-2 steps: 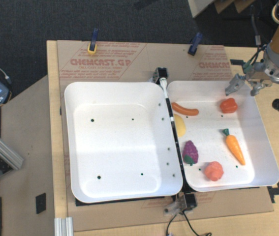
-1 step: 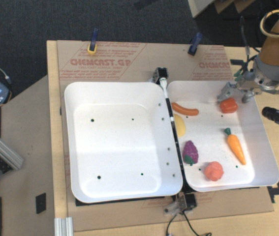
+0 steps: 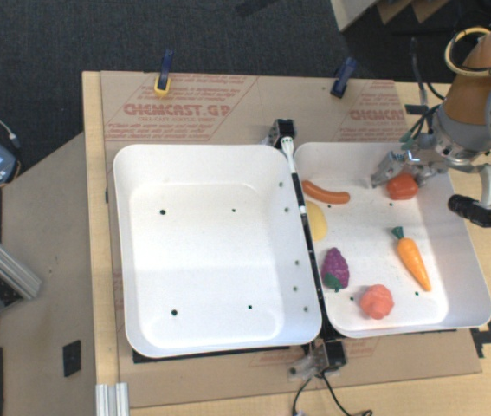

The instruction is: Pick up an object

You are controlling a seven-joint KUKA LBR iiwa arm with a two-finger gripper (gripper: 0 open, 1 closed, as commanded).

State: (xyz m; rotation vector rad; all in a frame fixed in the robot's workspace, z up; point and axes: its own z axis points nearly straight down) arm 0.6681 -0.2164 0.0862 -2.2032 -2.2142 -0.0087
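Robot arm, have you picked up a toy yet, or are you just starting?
Nothing looks lifted yet. The gripper is low in the right bin, right over the red tomato, which seems to rest on the bin floor. I cannot tell if it is gripped. The hot dog, carrot, purple grapes and pink fruit lie untouched. Closing and lifting are left.

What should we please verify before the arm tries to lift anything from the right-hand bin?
1. Gripper over a target: ok, right above the red tomato.
2. Tomato between the fingers: cannot tell.
3. Tomato free of neighbours: ok, sausage and carrot lie apart.
4. Tomato inside the right bin: ok.
5. Tomato clear of the bin wall: ok.
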